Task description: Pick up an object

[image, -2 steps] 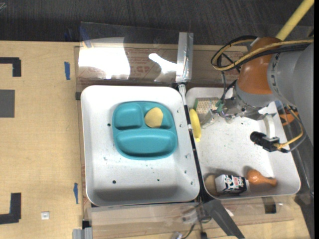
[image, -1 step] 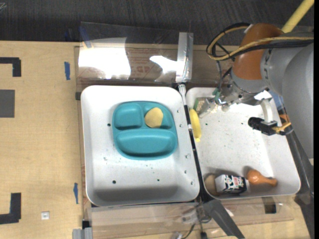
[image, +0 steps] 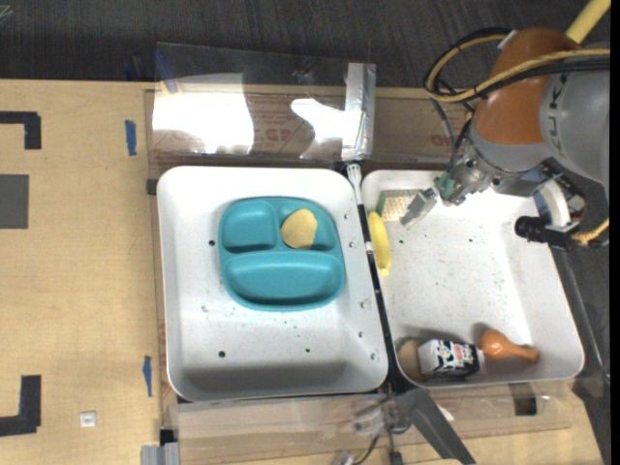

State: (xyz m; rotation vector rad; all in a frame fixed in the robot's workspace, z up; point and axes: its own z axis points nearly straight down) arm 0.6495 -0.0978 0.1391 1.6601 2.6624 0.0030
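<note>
Yellow banana [image: 379, 241] upright along left wall of right bin [image: 542, 289]. Btm edge: black-white bottle [image: 448, 356] on side, beside orange-brown pear-shaped obj [image: 506, 347]. Yellow round item [image: 298, 228] in teal tray [image: 281, 253], left bin [image: 194, 289].

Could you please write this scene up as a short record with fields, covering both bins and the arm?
left bin: holds a teal divided tray
tray contents: a yellow round item in its upper right compartment
right bin: yellow banana-like item along the left wall; small bottle and orange-brown item near the front edge; pale green item at the back left corner
tool: over the right bin's back left area, beside the pale green item
tool grip: cannot tell
</note>
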